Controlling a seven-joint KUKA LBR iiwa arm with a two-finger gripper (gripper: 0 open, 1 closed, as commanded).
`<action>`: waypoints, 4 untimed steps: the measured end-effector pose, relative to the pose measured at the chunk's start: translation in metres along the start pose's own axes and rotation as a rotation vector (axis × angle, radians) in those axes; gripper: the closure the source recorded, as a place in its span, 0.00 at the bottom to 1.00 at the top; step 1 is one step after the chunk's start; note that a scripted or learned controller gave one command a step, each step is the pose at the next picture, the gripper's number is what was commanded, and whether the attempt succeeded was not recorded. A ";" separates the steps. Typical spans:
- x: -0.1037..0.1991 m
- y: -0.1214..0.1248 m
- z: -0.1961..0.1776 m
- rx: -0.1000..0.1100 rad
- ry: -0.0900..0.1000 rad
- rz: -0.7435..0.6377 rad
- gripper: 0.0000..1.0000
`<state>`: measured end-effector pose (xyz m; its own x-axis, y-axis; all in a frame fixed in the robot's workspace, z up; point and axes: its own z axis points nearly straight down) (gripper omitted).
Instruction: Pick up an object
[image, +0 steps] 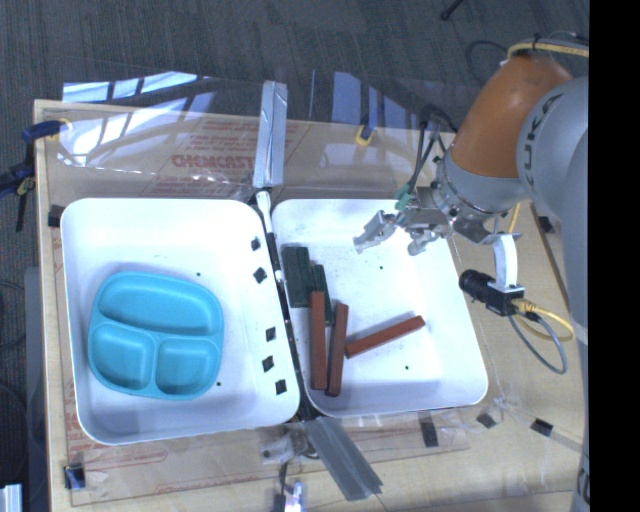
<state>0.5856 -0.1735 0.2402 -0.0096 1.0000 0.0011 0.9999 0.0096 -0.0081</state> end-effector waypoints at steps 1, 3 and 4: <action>0.043 -0.019 0.135 -0.003 -0.001 -0.037 0.00; 0.052 0.053 0.144 0.003 0.001 0.021 1.00; 0.095 0.040 -0.032 -0.004 -0.002 -0.022 1.00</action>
